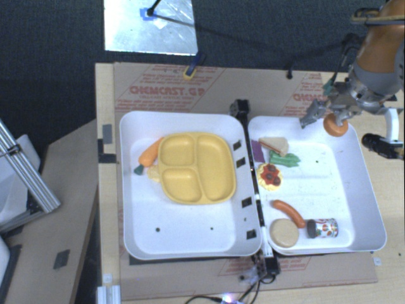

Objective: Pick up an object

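1. My gripper hangs at the far right corner of the right bin, below the arm's orange band. An orange round object sits right at its tip. I read the gripper as pinching that piece, though the slant of the view hides part of the contact.

2. The orange round object looks small, smooth and ball-like, perhaps a toy fruit. It sits over the bin's far rim, and I cannot tell whether it is lifted clear or touching the rim.

3. My judgement: the grasp step is in hand or just made, and the lift is what remains. The next move calls for a straight rise without knocking the rim, and a round smooth thing could easily slip out of a two-finger pinch.

4. Moving outward in the right bin: a sandwich wedge lies near the far left, with a green vegetable just beside it and a small pizza piece nearer me.

5. Toward the near edge lie a sausage, a pale round bun and a small can on its side, close together.

6. The left bin bears a yellow divided plate, with a carrot touching its left edge.
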Robot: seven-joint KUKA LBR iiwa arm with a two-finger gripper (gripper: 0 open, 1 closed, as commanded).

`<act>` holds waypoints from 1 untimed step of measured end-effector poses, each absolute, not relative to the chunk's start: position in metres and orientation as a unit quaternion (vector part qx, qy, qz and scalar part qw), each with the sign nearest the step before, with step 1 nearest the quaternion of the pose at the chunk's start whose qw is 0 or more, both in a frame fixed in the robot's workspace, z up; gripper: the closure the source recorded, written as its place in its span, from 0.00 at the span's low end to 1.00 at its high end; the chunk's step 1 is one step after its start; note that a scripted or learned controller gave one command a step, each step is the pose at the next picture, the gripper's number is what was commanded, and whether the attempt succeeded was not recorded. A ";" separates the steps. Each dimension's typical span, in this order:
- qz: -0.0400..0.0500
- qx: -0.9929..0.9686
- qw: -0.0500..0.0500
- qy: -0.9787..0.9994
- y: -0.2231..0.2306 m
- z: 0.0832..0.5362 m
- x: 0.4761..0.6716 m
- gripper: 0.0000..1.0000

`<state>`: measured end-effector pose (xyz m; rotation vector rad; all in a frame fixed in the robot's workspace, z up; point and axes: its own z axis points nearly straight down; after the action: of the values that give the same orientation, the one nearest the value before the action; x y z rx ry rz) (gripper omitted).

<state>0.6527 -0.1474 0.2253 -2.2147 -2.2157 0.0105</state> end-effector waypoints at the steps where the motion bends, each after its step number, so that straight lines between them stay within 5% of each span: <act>1: 0.000 -0.706 -0.001 -0.708 -0.147 0.234 0.655 0.00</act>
<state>0.6552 -0.1471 0.2338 -2.2195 -2.2257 -0.0013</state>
